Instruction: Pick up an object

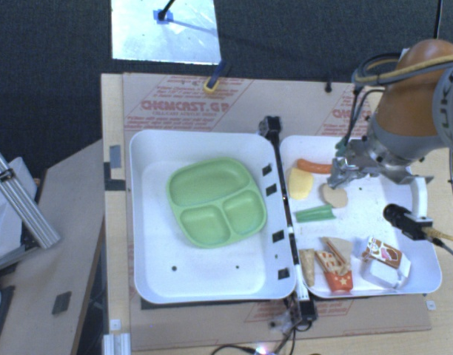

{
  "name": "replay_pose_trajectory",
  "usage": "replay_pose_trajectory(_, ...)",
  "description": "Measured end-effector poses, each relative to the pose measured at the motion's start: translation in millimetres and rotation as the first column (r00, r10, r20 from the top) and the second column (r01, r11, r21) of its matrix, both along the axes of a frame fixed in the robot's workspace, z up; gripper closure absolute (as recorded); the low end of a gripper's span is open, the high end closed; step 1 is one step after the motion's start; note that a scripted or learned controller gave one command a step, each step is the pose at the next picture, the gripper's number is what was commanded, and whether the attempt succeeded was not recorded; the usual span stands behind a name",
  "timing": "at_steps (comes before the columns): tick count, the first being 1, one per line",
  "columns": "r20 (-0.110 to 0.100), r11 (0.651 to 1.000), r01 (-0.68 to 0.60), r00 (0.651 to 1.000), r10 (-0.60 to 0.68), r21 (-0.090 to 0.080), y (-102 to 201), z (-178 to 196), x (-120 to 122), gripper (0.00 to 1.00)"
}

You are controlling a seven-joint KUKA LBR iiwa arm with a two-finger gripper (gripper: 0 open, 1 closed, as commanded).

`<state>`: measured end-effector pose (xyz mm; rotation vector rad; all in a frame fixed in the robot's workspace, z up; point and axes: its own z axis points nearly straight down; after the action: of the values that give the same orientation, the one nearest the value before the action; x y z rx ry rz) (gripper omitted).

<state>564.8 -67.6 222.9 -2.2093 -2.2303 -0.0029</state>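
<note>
- Over the right bin, my gripper hangs near the far end, with my grey arm and its orange band reaching in from the right.
- Whether my gripper is spread or closed, I cannot tell from this angle, nor whether it has hold of anything.
- Just below my gripper lies a small tan round piece; whether I touch it, I cannot tell.
- Beside that sit a yellow piece and an orange carrot, with a green stick a little nearer.
- At the near end lie a pizza slice and a small red-and-white carton.
- In the left bin rests a green divided plate, well apart from my gripper.
</note>
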Motion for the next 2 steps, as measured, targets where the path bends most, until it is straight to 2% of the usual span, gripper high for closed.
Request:
replay_pose_trajectory(1,-0.001,1.0,-0.001,1.0,0.001,0.0,57,1,-29,1.0)
replay_pose_trajectory(2,-0.002,1.0,0.001,1.0,-0.001,0.0,99,-6,-62,1.0)
